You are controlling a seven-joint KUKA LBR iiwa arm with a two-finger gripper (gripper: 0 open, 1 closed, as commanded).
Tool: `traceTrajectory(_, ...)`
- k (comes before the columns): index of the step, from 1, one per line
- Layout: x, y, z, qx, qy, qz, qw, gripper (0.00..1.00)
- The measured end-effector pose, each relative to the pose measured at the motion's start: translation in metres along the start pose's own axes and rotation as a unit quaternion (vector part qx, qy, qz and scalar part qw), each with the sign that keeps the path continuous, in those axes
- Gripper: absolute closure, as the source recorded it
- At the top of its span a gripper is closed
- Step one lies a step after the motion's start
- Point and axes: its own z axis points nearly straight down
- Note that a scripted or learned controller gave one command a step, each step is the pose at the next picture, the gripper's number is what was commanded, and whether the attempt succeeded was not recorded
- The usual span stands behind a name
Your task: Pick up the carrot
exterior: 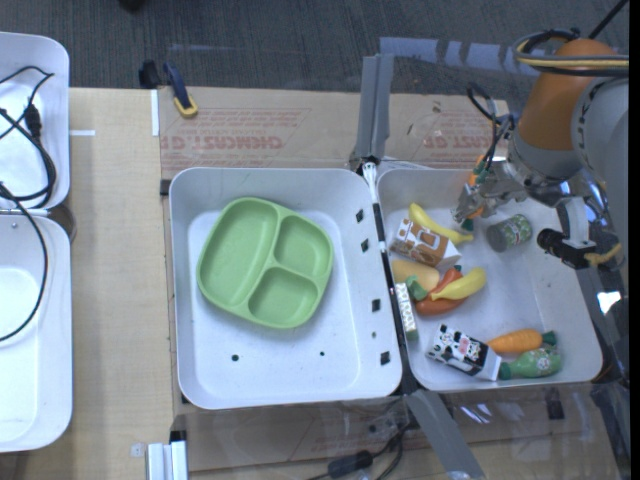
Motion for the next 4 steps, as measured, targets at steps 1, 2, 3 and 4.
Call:
traceTrajectory(1, 0.037, 0.005, -0.07, 0.001, 0.001, -0.007, 1.0, 1.0)
traceTrajectory(2, 0.037, 0.004, -0.069, 0.001, 0.002, -0.007, 1.0, 0.0)
traceTrajectory(3, -0.014, -0.002, 0.002, -0.001, 0.0, -0.011, 0.9999, 0.0)
traceTrajectory(4, -0.014, 0.0, -0.013, -0.002, 0.0, -0.012, 0.9999, 1.0)
